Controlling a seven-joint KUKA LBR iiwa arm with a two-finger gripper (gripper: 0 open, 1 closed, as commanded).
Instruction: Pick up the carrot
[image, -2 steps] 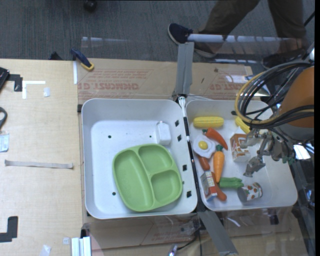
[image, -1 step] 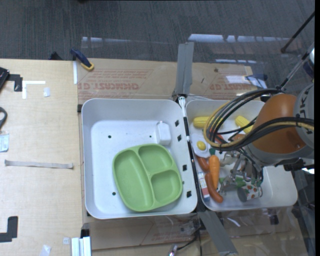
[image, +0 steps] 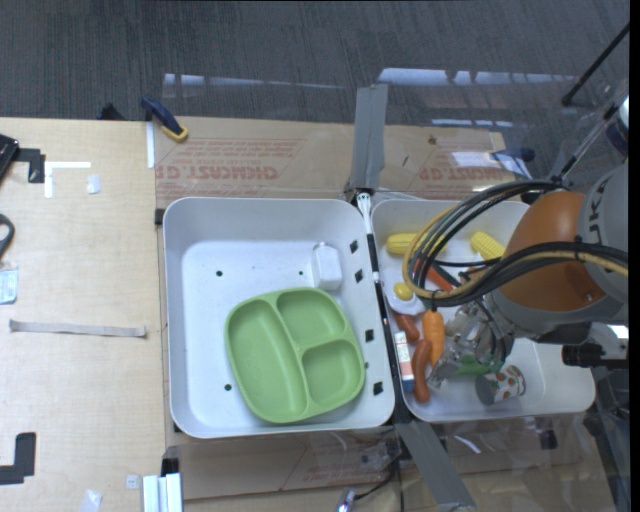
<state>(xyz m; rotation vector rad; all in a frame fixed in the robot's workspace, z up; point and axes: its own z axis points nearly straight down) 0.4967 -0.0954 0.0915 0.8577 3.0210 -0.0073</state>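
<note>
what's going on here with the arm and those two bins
The arm has reached into the right bin, its gripper low among the clutter there, right beside the carrot. The carrot lies on the bin floor near some corn and other small items. It doesn't look lifted. The left bin holds a green divided plate.

A: Left bin: obstacles?
B: Green plate, white block; floor bare along the left wall
A: Right bin?
B: Crowded: arm and cables overhead, carrot, corn packed close below
</note>
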